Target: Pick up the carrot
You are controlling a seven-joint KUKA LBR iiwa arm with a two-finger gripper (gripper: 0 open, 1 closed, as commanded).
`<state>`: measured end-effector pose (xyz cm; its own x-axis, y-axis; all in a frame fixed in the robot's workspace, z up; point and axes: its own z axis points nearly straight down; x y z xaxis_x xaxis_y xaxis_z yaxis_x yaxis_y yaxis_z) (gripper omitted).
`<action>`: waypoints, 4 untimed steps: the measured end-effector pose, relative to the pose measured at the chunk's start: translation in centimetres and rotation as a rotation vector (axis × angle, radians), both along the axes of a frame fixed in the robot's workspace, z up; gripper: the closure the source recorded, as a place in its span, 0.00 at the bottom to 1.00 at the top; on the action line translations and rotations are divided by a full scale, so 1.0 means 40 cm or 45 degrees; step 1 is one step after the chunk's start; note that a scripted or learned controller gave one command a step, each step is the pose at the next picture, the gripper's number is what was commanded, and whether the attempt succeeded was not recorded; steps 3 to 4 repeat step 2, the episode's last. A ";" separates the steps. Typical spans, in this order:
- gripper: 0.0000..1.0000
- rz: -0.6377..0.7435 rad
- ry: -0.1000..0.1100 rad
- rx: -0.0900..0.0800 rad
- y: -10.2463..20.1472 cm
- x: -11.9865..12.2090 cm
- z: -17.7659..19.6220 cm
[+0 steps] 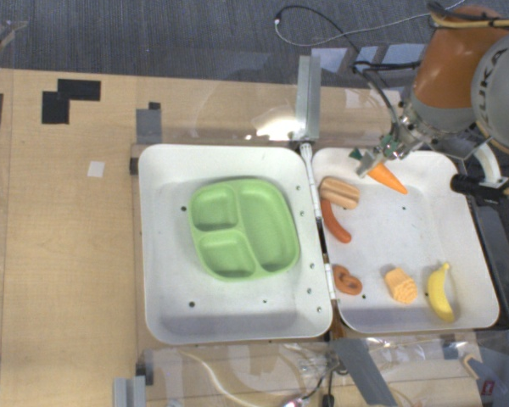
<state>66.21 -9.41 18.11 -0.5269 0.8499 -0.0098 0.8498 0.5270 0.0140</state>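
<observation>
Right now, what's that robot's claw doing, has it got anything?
Tool: right at the carrot in the right bin; open or closed cannot be told, nor whether it has hold.

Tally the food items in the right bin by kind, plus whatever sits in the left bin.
Carrot, at the end effector: 1
Hot dog in bun: 1
Sausage: 1
Pretzel: 1
Orange ridged piece, kind unclear: 1
Banana: 1
Green divided plate, left bin: 1
Total: 7
</observation>
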 end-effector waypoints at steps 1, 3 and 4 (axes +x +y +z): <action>1.00 0.205 0.015 -0.002 -0.099 0.020 -0.223; 1.00 0.172 0.011 -0.001 0.013 -0.114 -0.056; 1.00 0.172 0.011 -0.001 0.013 -0.114 -0.056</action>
